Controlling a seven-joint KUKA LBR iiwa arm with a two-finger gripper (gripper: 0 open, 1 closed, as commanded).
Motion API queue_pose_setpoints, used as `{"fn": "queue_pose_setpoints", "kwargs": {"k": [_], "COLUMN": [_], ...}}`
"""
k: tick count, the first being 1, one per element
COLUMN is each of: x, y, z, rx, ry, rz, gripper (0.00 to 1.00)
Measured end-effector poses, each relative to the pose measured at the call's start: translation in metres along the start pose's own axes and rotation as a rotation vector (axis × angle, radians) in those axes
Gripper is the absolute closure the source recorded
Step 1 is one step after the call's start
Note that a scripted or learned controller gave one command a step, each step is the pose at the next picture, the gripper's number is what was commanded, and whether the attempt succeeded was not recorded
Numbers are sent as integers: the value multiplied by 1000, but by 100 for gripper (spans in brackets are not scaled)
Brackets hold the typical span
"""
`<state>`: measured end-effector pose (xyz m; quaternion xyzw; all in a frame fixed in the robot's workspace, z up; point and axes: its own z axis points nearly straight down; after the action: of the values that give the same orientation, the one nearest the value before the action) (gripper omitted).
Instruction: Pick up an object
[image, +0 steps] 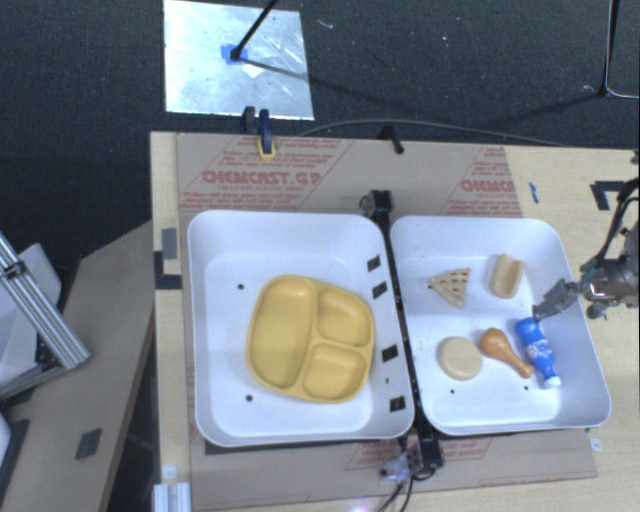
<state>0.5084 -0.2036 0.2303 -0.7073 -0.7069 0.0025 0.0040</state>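
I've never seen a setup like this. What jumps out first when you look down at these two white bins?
The big yellow divided tray lying alone in the left bin catches the eye first. The right bin holds a scatter of small toy foods: a triangular wedge, a tan block, a pale round disc, a drumstick and a blue bottle. At the right edge, the gripper hangs just above the bottle.

- The brown sheet (300, 170) under the two bins carries red print — at its upper left it reads "CHEMCAST GP", with a smaller line beneath too fine to read.
- The same red mark repeats at the sheet's upper right, tilted and partly hidden — not legible in full.
- The blue bottle (537, 351) bears a label, too small to read.
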Motion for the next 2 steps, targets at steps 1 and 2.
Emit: {"fn": "queue_pose_setpoints", "kwargs": {"k": [1, 2], "x": [1, 1], "y": [3, 14], "z": [-6, 45], "rx": [-10, -8], "ry": [-3, -2], "rz": [-4, -3], "gripper": [0, 0]}}
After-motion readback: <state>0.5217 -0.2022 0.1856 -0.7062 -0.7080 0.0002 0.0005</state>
